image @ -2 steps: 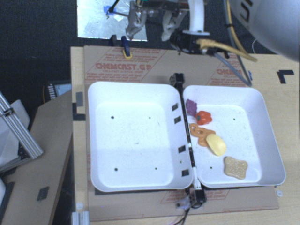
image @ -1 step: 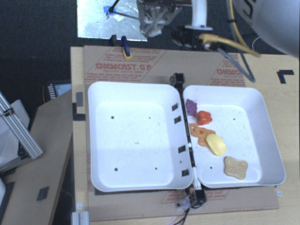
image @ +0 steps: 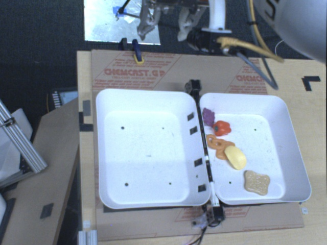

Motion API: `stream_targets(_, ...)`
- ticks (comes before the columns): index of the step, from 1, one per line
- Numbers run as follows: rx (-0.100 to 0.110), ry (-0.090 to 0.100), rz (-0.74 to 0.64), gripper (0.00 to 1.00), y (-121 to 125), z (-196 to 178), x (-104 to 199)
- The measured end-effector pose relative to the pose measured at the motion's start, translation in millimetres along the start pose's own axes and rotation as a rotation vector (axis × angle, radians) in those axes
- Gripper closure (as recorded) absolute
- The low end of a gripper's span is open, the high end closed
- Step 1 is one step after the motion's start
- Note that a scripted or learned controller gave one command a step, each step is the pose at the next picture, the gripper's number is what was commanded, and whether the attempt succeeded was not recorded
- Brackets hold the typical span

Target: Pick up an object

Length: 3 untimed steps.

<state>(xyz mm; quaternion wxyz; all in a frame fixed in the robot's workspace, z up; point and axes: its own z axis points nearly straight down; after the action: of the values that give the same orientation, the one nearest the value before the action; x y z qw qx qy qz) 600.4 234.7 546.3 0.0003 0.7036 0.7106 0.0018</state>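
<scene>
Toys for picking lie in my right bin [image: 286, 137], all bunched near its left wall: a purple piece [image: 208, 117] at the top, a red pepper [image: 222, 128] just below it, an orange ring [image: 218, 146], a yellow lemon [image: 236, 157] touching the ring, and a tan slice of bread [image: 256, 182] a little apart, nearest the front. My gripper [image: 164, 27] hangs high at the back of the bench, past both bins, with its two fingers spread apart and nothing between them. I judge the reach has not yet begun: next I must swing forward over the right bin, pick one item, and descend. The bread looks easiest, standing free of the others. The left bin [image: 145, 147] sits alongside, both on a board [image: 153, 70] printed with red lettering, with dark floor around.
</scene>
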Motion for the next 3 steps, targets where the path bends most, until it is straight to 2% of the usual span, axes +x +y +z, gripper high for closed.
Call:
stream_targets(1,-0.003,0.001,-0.003,1.00,0,-12,1)
stream_targets(2,-0.002,0.001,-0.003,0.00,0,-11,0)
stream_targets(3,-0.004,0.002,-0.006,1.00,0,-23,1)
